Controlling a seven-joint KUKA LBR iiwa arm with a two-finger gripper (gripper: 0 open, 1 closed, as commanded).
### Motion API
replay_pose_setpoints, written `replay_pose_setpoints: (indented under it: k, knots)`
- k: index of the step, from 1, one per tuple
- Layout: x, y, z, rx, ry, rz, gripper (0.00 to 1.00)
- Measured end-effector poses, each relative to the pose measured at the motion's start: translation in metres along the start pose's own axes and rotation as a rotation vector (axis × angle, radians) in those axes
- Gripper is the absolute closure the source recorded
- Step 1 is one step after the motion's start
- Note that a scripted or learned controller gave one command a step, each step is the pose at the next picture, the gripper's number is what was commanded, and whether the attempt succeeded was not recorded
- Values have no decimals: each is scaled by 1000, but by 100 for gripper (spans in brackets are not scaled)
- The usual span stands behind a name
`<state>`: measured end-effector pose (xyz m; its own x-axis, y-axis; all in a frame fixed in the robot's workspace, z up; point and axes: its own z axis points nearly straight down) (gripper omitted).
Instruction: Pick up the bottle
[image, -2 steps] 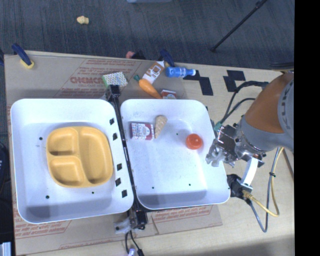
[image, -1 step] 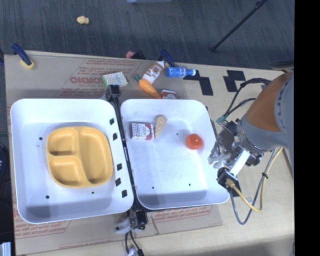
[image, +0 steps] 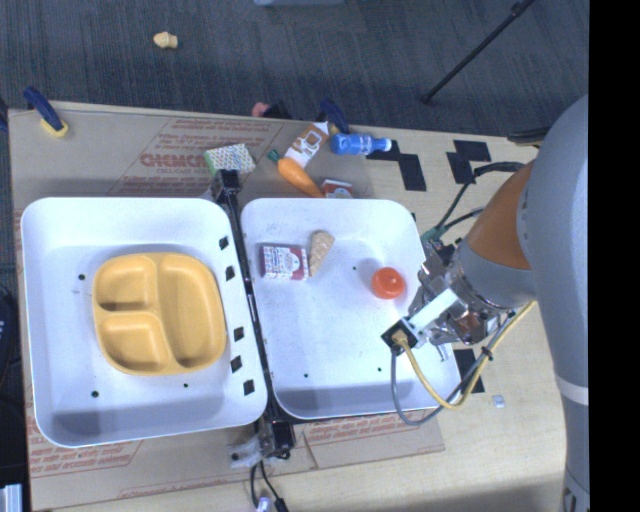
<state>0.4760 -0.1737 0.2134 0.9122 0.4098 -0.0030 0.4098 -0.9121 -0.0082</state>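
Note:
A small blue bottle (image: 358, 145) lies on its side on the cardboard behind the right bin (image: 330, 385), outside it. Beside it to the left lie a white and orange bottle-like item (image: 306, 146) and an orange carrot-shaped piece (image: 299, 177). My gripper (image: 432, 322) hangs over the right bin's right edge, well in front of and to the right of the blue bottle. Nothing shows in its grasp. An orange-red ball (image: 388, 283) sits in the bin just left of the gripper.
The right bin also holds a red and white packet (image: 283, 262) and a tan cone (image: 319, 250). A yellow divided plate (image: 160, 312) fills the middle of the left bin (image: 50, 400). A green sponge (image: 229, 158) and a yellow cable (image: 430, 385) lie nearby.

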Motion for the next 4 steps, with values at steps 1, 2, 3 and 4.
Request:
replay_pose_setpoints:
  k: [1,2,3,4]
  knots:
    - [21,-46,-35,-3,1,1,100]
    - [0,-1,-20,-2,0,16,100]
    - [13,-30,-18,0,0,213,100]
    - [11,-25,-21,-2,1,215,100]
